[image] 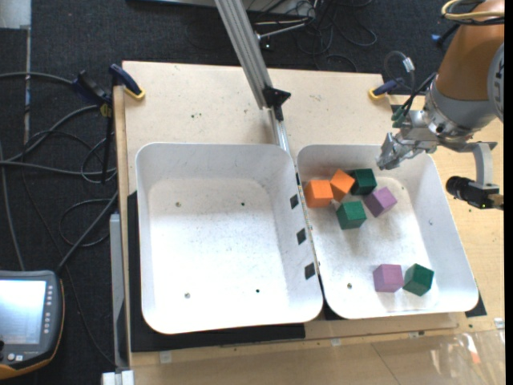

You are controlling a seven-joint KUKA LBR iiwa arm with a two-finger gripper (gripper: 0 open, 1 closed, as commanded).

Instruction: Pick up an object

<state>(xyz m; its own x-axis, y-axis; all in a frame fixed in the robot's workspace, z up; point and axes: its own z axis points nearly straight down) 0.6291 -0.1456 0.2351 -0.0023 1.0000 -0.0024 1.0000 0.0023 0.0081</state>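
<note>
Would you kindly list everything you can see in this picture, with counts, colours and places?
Bins: 2, white; left bin, right bin, side by side on the bench.
Orange cubes: 2, upper part of right bin.
Green cubes: 3, right bin.
Purple cubes: 2, right bin.
Clamps: 2, blue and yellow, bench's far corners.
Pendant: 1, floor, lower left.
Arm: 1, orange and grey, right.
Gripper: 1, above right bin's far edge.

Cube cluster (351, 192) crowds right bin's (449, 223) top; middle lies open.
</note>
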